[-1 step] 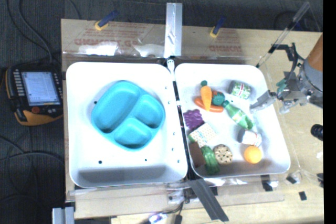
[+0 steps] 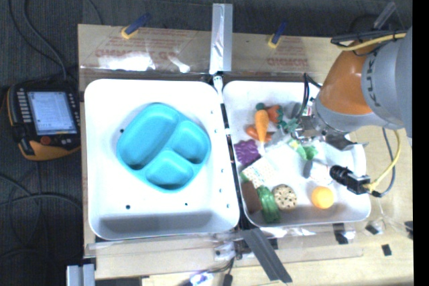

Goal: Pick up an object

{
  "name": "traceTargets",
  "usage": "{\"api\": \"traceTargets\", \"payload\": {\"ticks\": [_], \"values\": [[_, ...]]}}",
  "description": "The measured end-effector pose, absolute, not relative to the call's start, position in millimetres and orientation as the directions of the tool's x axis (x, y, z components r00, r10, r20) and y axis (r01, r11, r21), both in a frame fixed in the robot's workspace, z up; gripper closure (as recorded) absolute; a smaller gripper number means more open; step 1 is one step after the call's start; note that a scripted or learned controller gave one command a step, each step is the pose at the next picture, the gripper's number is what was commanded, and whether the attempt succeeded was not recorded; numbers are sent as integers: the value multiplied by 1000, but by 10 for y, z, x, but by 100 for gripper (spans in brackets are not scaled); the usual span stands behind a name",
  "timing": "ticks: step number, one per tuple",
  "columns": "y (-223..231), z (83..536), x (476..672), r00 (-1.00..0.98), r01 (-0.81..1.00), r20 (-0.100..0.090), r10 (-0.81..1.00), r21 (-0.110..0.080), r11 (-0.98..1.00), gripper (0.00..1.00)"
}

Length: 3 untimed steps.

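Gripper (image 2: 303,134) sits low over the right bin (image 2: 355,211), upper-middle zone, arm (image 2: 365,87) coming in from the right w/ orange band above the wrist. Can't tell if it's apart or together, the tip is lost in dark hardware and clutter, and nothing visibly sits in it, so I wouldn't call a grasp. Nearest candidate is the small green piece (image 2: 308,152), touching or just under the tip on its near side; its long axis looks to run roughly near-far w/ a slight tilt, but it's small and partly covered, low confidence. Carrot (image 2: 261,122) lies just left of the tip, long axis also near-far, orange w/ green top at the far end. Purple item (image 2: 247,151) is further left by the divider wall. Cookie (image 2: 285,196) and orange ball (image 2: 323,197) are near-side of the bin, apart from the tip. Green veg (image 2: 267,204) and white patterned card (image 2: 261,173) sit near-left. Left bin (image 2: 100,211) has a blue sectioned tray (image 2: 164,145), well apart from the arm, not relevant. My read: the move turns on the green piece directly below/near of the tip, so it's a short drop, no lateral travel. Risk is clutter: neighbours crowd the tip on the left side.
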<state>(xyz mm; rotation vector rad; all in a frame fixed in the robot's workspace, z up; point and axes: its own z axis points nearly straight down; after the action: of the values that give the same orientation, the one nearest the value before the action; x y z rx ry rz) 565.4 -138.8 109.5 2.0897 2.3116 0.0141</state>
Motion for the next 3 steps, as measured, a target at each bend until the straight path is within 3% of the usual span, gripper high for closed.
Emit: {"api": "traceTargets", "payload": {"ticks": [1,2,3], "values": [[-1880,1594,6096,-152,988,-2,988,0,152,0],[-1654,900,5912,-272,962,-7,962,8,272,0],[-1633,1003,5926,-272,962,-4,962,12,272,100]]}}
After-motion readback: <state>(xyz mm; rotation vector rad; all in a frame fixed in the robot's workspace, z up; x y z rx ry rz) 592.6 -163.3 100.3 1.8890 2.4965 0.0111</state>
